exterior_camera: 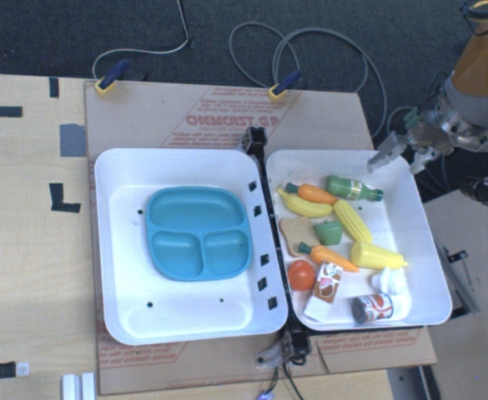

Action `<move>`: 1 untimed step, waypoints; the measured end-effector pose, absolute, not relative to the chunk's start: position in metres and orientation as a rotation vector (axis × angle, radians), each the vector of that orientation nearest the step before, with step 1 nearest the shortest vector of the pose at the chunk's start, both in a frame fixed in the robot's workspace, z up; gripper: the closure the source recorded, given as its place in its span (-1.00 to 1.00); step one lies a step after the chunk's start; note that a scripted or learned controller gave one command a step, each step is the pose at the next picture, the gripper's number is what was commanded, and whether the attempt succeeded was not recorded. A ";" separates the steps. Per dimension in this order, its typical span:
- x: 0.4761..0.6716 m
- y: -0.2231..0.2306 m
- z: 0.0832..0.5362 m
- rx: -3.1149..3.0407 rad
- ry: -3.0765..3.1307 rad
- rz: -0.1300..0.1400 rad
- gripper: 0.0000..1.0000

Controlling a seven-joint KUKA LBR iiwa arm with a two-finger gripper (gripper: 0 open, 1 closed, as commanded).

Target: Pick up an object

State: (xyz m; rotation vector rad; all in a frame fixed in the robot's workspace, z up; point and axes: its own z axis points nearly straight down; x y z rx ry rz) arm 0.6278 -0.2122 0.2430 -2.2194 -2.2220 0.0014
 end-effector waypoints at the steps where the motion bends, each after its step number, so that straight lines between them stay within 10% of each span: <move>1: 0.653 -0.137 0.126 -2.217 -2.221 0.003 -1.00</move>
